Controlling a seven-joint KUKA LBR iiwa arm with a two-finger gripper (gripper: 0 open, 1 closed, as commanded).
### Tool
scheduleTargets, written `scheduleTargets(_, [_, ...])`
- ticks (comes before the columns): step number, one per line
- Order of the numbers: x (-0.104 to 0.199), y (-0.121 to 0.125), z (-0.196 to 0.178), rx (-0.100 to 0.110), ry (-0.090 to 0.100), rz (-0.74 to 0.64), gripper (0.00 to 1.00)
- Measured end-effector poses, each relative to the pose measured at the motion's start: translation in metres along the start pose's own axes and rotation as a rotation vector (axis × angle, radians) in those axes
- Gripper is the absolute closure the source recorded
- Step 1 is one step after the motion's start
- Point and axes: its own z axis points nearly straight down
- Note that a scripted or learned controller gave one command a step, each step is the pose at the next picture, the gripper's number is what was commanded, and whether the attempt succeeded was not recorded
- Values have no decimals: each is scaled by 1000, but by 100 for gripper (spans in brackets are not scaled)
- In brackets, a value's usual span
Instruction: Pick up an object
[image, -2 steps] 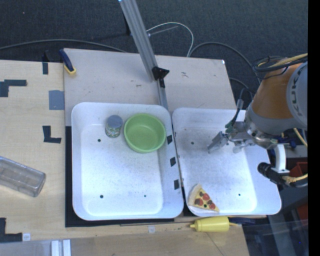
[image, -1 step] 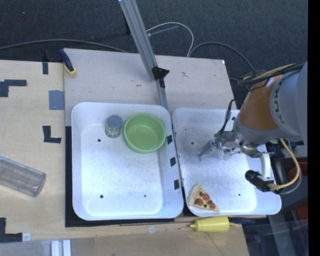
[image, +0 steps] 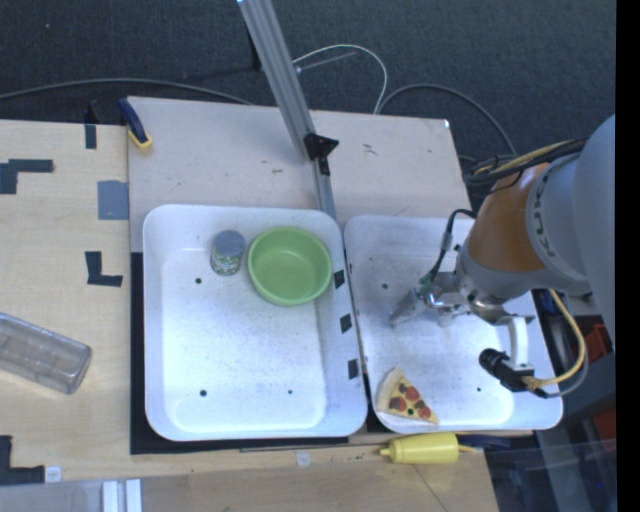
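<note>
A yellow plastic bottle (image: 420, 449) lies on the bench's near edge, just beyond it a toy pizza slice (image: 405, 397) in the right white bin's (image: 520, 415) near-left corner. Farther in, the gripper (image: 402, 312) hangs over that bin's floor, its jaws apparently nearly closed and gripping nothing. In the left white bin (image: 170, 405), a green plastic bowl (image: 290, 265) sits beside a small grey-lidded can (image: 228, 252) at the far side.

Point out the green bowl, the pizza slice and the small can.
green bowl (image: 290, 266): camera view, on its inner floor.
pizza slice (image: 405, 397): camera view, on its topping.
small can (image: 228, 252): camera view, on its side.
</note>
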Motion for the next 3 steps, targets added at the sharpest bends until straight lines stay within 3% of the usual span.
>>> scheduleTargets(1, [1,0,-10,0,1,-1,100])
scheduleTargets(3, [10,6,-120,-5,0,-1,100])
